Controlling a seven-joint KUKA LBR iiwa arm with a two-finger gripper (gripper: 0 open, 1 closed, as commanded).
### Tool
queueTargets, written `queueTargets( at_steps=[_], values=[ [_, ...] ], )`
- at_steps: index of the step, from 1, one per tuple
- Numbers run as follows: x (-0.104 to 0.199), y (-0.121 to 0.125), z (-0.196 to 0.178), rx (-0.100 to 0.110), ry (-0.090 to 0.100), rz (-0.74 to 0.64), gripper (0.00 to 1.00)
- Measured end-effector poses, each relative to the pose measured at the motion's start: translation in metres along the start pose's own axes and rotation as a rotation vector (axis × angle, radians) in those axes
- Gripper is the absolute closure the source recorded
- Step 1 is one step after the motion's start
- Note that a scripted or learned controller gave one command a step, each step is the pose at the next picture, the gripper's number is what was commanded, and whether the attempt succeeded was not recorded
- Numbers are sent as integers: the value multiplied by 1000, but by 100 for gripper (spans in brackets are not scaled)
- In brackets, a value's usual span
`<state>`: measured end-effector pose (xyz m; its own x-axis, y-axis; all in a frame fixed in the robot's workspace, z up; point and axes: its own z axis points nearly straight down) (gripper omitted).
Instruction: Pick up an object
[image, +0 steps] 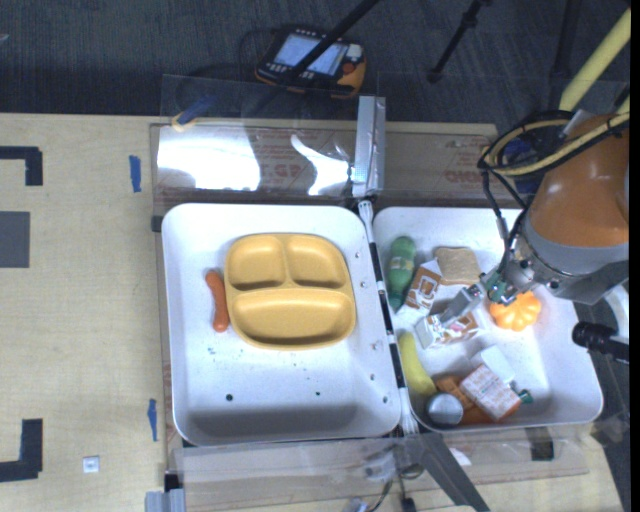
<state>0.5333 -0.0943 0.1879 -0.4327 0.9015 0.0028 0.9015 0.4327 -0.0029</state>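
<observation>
Gripper (462, 306) is low in the right bin (575, 400), over a small packet (452, 325) whose long axis runs left-right; jaw opening and grasp cannot be determined.

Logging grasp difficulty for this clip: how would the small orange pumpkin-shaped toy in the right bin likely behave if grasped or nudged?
The small orange pumpkin-shaped toy looks rounded and glossy, so it may slip from fingers. It would probably roll or wobble when nudged. It seems small, likely light.
</observation>
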Motion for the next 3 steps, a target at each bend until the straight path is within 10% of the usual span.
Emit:
queueTargets(
  at_steps=[1, 3],
  values=[
    [-26, 29, 84, -2, -2, -34, 0],
    [-47, 15, 72, -5, -4, -73, 0]
  ],
)
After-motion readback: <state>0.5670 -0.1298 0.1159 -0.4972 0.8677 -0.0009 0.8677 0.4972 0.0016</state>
